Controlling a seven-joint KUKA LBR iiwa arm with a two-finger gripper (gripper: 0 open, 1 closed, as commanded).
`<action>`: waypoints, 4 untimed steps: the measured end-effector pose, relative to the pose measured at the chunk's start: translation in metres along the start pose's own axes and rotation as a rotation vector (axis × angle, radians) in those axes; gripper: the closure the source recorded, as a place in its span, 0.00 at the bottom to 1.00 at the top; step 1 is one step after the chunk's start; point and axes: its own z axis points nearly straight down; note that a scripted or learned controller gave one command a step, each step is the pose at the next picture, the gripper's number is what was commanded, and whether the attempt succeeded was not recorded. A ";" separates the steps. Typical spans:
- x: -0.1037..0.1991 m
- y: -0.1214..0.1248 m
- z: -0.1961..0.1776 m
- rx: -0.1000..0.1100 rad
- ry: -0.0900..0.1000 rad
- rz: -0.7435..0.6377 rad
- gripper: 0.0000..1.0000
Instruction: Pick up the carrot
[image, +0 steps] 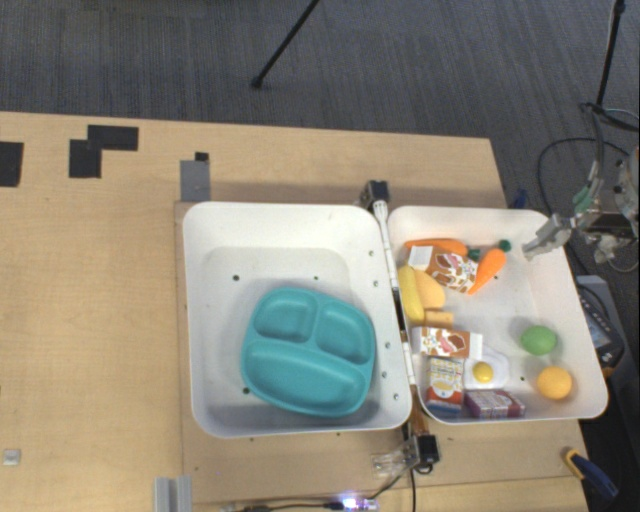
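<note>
Carrot (487, 268) partly behind a carton (452, 268), pincer (548, 238) blurred

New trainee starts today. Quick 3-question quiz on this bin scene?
1. True or false: the carrot lies in the right bin.
2. What sits in the left bin? A) teal divided tray B) orange ball C) green ball
3. Fill in: the gripper is at the right bin's ____ right corner.

Key: 1 true; 2 A; 3 far (upper in the view).
</note>
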 end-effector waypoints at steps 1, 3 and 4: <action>-0.012 0.020 0.109 0.002 0.001 0.100 0.00; 0.029 0.021 0.182 0.002 0.001 0.052 0.00; 0.003 0.084 0.106 -0.004 -0.001 0.007 0.00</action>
